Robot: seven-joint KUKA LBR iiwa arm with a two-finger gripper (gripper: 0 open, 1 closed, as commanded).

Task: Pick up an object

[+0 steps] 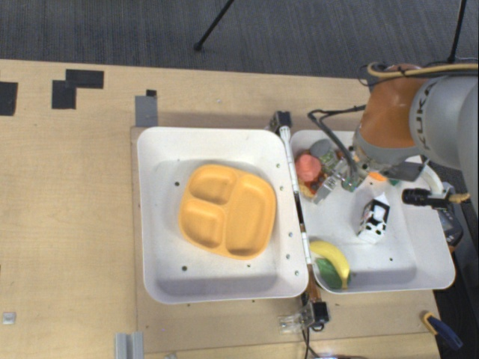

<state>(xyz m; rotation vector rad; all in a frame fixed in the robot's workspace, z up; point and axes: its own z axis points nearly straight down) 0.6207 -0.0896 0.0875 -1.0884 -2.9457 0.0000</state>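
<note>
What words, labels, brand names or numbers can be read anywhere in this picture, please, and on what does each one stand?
"KU": dark upright letters on the grey arm beside its orange band; the rest of the word is cut off.
Black and white toy in the right bin: black patches, no lettering.
Yellow divided tray: no text visible.

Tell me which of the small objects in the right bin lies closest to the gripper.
The red object, at the bin's upper left, sits right beside the gripper. The black-and-white toy lies lower down, and the banana lies farthest, near the bin's lower left corner.
</note>
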